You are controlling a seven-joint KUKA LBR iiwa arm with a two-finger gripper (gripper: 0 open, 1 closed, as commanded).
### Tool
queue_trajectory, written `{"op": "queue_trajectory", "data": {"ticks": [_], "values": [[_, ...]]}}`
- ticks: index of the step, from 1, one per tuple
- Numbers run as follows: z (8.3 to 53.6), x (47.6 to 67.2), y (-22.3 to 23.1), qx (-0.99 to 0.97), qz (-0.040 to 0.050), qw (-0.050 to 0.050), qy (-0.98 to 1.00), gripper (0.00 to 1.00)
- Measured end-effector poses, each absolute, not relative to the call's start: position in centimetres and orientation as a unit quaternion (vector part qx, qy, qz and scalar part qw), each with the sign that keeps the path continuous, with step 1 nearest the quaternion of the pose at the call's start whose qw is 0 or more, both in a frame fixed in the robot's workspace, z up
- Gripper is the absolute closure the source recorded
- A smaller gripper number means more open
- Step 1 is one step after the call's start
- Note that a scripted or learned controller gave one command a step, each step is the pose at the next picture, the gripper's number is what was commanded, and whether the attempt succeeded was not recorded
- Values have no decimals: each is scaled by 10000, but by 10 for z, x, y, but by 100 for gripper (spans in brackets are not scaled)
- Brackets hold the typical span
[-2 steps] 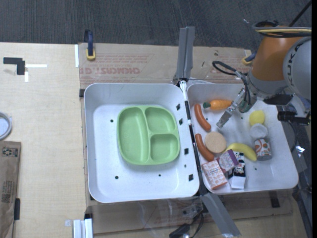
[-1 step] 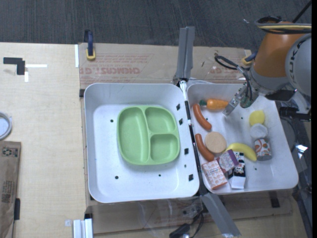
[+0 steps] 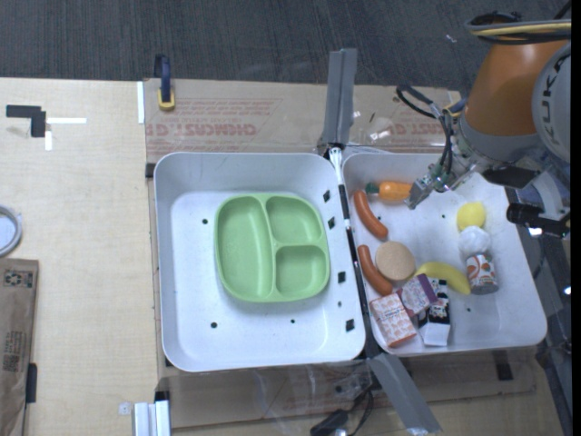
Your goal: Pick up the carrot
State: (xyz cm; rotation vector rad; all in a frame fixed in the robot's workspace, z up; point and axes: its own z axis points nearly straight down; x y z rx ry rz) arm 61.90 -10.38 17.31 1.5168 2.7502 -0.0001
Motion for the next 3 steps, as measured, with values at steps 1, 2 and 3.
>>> {"op": "queue_trajectory", "data": {"ticks": [1, 2, 3], "values": [[191, 631, -52, 6749, -9, 3, 7379, 100], [293, 502, -110, 7429, -15, -2, 6694, 100], [215, 479, -158, 8048, -15, -8, 5935, 100]]}}
